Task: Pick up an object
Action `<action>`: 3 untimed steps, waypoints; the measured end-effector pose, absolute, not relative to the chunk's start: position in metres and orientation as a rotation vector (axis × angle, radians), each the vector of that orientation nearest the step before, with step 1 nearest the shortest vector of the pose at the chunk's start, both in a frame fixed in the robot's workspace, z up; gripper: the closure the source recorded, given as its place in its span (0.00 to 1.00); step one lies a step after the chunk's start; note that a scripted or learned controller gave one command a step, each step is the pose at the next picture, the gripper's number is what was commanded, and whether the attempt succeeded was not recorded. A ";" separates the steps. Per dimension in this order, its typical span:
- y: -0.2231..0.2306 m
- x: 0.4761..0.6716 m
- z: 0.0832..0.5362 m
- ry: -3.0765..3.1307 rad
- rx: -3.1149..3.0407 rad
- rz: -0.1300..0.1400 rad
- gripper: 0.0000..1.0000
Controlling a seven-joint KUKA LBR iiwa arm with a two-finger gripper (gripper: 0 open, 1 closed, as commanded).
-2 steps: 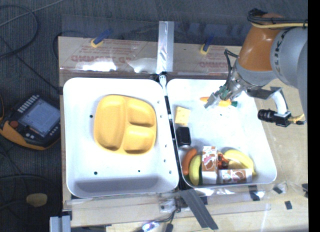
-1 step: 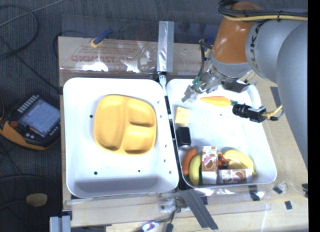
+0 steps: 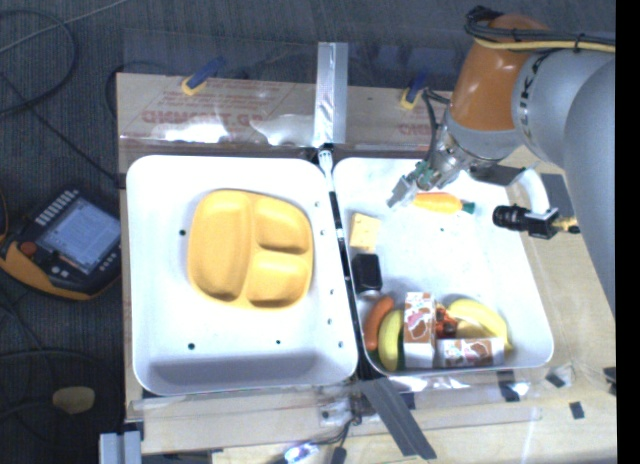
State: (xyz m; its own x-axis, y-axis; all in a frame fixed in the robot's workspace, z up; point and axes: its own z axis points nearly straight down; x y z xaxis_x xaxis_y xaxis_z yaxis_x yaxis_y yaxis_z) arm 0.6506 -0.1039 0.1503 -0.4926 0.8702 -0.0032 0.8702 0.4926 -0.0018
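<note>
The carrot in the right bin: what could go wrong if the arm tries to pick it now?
1. The carrot is small and round, so it may roll or slip from the gripper.
2. It lies near the right bin's far wall, so the gripper could perhaps bump there.

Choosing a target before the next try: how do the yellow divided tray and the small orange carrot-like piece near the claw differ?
The yellow tray is broad, with three compartments; the orange piece is small and slim. The tray lies alone in the left bin; the orange piece lies in the right bin, at the far end from a pile of toy food. The claw is beside the orange piece, far from the tray. Both lie flat.
</note>
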 end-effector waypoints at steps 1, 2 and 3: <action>-0.089 0.654 0.184 2.617 1.736 0.000 1.00; -0.108 0.614 0.092 2.826 1.343 0.007 1.00; -0.075 0.599 0.192 2.429 1.993 -0.004 1.00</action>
State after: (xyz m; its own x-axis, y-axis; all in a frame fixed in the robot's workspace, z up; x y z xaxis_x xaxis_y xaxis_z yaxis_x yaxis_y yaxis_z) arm 0.5990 -0.0754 0.1923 -0.1951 0.9808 -0.0015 0.9808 0.1951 -0.0019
